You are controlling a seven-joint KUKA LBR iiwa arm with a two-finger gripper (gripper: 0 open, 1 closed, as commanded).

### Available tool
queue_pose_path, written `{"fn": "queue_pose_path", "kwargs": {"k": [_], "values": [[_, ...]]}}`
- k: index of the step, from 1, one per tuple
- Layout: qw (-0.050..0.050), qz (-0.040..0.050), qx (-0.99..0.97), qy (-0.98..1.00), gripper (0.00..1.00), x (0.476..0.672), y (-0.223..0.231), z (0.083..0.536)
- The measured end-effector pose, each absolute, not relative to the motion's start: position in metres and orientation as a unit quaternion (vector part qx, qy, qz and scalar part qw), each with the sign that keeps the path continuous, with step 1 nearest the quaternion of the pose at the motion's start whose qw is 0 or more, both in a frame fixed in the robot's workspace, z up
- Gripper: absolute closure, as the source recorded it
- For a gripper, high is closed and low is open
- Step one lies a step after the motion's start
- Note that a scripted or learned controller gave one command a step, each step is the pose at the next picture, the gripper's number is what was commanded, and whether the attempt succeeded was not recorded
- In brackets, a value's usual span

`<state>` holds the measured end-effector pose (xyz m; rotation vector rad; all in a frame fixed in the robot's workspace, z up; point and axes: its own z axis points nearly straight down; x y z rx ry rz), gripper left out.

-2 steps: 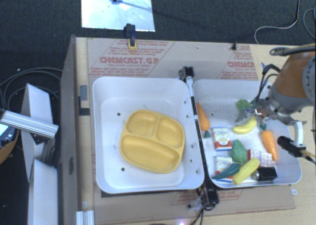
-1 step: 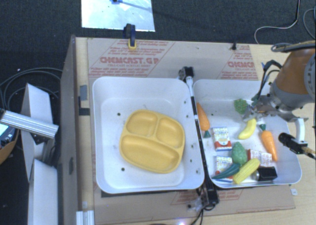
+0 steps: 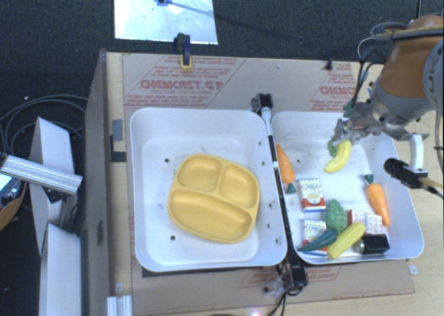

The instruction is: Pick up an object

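Your pincer (image 3: 345, 132) hangs over the far side of the right bin (image 3: 415, 238), touching the upper tip of the yellow banana (image 3: 338, 158); you cannot tell how wide it stands. Left of it, the other bin (image 3: 149, 169) holds a yellow divided plate (image 3: 214, 197). Below lie two carrots, (image 3: 284, 164) and (image 3: 378, 200).

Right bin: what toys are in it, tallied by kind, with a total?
Carrots: 2
Banana: 1
Corn cob: 1
Small cartons: 3
Green vegetable: 1
Teal piece: 1
Black block: 1
Total: 10
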<state>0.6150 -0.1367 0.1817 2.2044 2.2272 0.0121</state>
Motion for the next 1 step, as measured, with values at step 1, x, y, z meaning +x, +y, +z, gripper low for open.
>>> {"fn": "queue_pose_path", "kwargs": {"k": [1], "values": [[0.001, 0.0035, 0.703, 0.711, 1.00, 0.6144, -0.0633, 0.2220]]}}
